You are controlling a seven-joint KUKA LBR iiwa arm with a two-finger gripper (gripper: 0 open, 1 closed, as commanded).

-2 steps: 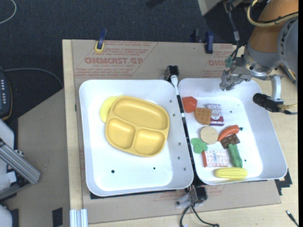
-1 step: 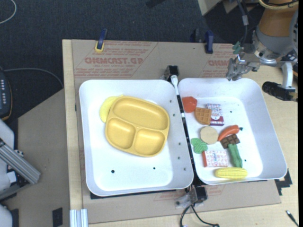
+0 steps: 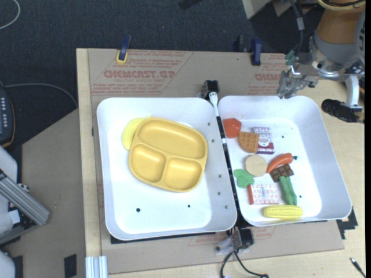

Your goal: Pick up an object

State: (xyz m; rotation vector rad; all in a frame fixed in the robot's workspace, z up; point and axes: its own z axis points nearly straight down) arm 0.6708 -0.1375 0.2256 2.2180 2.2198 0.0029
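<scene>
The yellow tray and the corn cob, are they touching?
Apart. The camera view shows the yellow tray lying in the left bin, while the corn cob lies in the right bin.

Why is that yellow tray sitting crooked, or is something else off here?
The yellow divided tray lies skewed in the left bin, resting partly over a yellow plate. The toy foods are jumbled in the right bin. Nothing looks spilled or broken.

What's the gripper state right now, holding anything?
Gripper: over the far rim of the right white bin, nothing seen in it; open or shut cannot be told.
</scene>
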